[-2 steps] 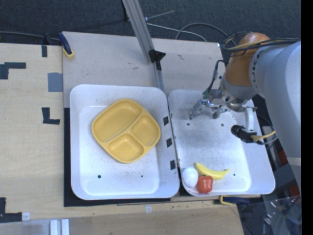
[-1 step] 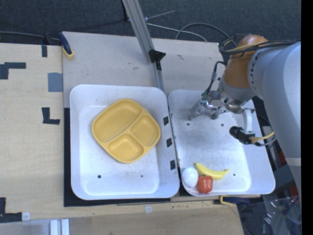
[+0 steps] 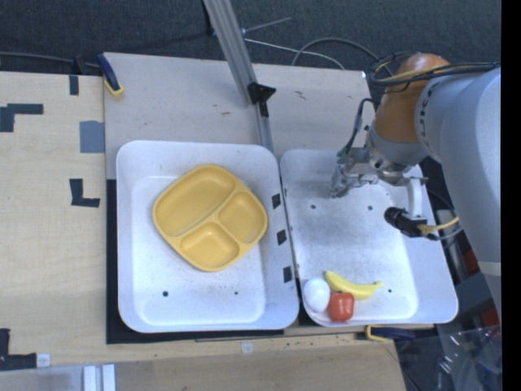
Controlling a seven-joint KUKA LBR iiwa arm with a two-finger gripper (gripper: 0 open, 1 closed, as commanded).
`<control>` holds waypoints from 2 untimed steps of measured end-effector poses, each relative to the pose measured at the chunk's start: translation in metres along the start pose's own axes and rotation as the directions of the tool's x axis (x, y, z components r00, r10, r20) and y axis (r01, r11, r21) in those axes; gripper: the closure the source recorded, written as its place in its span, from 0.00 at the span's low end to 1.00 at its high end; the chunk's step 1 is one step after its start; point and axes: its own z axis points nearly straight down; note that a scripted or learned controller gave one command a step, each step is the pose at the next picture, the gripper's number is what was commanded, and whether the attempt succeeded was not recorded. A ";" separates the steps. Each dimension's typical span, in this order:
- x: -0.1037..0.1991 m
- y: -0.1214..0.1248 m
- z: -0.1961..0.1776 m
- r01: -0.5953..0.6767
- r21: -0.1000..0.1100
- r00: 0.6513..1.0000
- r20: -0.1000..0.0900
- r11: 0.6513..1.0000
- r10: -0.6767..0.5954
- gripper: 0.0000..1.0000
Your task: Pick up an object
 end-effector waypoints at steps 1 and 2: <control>0.002 -0.008 -0.058 -0.002 -0.006 1.000 -0.001 1.000 0.002 1.00; 0.003 -0.006 -0.122 -0.002 -0.008 1.000 0.000 1.000 0.002 1.00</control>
